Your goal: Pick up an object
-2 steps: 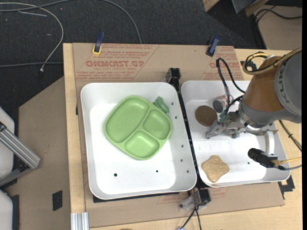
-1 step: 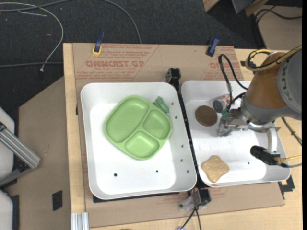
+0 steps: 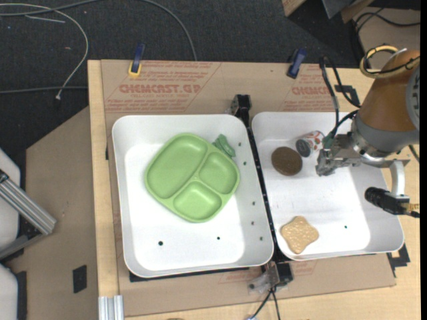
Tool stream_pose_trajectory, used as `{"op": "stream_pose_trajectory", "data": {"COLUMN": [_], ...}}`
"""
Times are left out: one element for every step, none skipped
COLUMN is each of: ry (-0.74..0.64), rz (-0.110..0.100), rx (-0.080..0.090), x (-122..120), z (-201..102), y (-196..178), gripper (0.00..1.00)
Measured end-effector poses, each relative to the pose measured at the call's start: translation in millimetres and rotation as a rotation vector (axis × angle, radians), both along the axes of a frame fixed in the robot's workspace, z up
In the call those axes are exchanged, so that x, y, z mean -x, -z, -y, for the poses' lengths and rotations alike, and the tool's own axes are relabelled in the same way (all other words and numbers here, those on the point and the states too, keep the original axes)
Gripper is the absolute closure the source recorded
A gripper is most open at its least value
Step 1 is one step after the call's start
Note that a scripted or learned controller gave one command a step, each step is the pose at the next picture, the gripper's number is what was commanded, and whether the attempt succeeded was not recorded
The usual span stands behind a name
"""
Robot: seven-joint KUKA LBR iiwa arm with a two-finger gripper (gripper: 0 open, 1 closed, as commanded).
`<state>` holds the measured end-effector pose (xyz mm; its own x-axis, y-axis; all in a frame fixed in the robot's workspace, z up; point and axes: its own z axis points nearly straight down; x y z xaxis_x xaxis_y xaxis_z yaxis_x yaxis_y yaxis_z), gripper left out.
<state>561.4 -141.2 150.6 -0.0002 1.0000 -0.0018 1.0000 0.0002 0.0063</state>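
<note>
Though partly hidden, small can (image 3: 309,142) beside hand (image 3: 325,167).

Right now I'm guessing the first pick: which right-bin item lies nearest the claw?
The small can, lying just left of the claw. The dark brown round piece sits a little farther left, and the tan cracker lies far off at the bin's front edge.

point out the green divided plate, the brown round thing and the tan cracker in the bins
green divided plate (image 3: 192,177), camera view, centre where the dividers meet
brown round thing (image 3: 287,161), camera view, middle of its top
tan cracker (image 3: 298,234), camera view, middle of its face
</note>
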Motion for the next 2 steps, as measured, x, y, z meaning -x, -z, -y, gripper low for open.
{"op": "stream_pose_trajectory", "data": {"ry": [-0.001, -0.001], "rz": [0.002, -0.001], "rx": [0.0, 0.0], "x": [-0.2, -1.4], "z": [-3.1, -3.0], "y": [-64.5, -110.7], "gripper": [1.0, 1.0]}}
